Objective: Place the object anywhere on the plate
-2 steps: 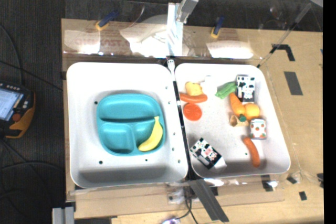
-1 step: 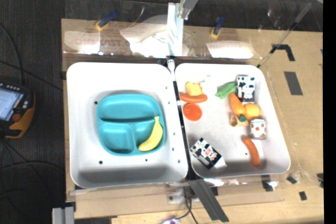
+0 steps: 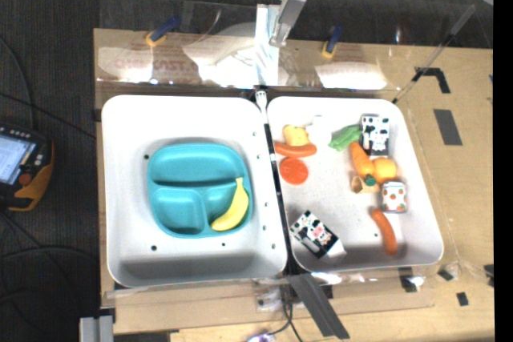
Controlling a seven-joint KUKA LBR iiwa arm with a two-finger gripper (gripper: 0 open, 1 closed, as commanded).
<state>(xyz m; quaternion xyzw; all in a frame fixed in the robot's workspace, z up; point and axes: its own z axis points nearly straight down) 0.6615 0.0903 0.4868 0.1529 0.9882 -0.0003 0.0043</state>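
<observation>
The jaws (image 3: 282, 12) hung at the top centre of the frame, above the far rim of the bins, pointing down and to the left; whether they stood wide or narrow could not be told, and nothing showed between them. Below and to the left, in the left bin (image 3: 120, 196), lay the teal plate (image 3: 180, 176), and a banana (image 3: 232, 207) already rested in its lower right compartment, touching the rim. In the right bin (image 3: 425, 204) were the loose things: a red disc (image 3: 293, 171), a carrot (image 3: 361, 160), a green pod (image 3: 345, 135), two cow-patterned blocks (image 3: 374, 133) and (image 3: 314, 234), a strawberry-marked block (image 3: 393, 197) and a sausage (image 3: 385, 230). With the banana on the plate and the arm raised well clear, the placing step looked done, or a fresh pick was about to begin. A next move would likely call for swinging right and down over one thing lying apart from its neighbours, such as the disc, then closing squarely on it.
</observation>
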